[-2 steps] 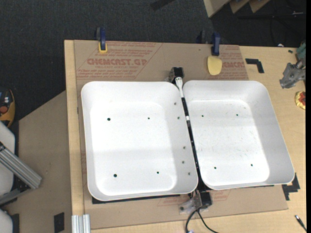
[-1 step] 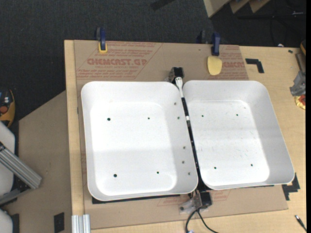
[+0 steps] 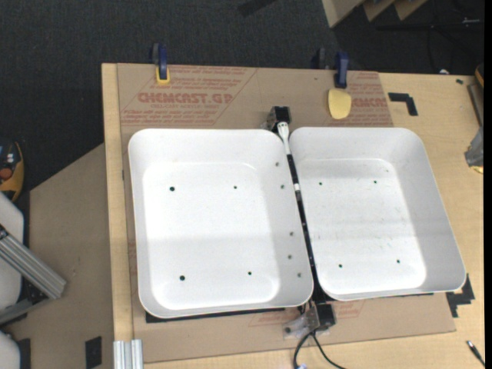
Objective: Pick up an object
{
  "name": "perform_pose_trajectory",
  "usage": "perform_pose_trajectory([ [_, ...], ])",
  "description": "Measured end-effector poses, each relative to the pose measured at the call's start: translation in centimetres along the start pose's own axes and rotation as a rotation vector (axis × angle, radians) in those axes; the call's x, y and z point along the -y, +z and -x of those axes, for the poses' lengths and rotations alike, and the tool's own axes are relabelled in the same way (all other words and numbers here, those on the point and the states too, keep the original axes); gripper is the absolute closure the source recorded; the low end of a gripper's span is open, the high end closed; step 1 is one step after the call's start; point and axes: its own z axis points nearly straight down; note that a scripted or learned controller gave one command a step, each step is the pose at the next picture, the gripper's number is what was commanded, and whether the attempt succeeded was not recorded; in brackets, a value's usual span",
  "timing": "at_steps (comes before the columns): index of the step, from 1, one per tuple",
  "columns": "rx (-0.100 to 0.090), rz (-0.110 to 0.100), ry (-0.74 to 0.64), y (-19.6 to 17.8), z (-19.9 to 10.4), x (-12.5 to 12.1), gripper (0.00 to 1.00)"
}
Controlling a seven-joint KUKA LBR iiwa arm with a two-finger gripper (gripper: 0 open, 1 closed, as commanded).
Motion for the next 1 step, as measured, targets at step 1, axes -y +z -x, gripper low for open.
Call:
perform_pose_trajectory([
  [1, -0.004, -0.008, -0.005, 8.52, -4.57, 0.64, 1.00],
])
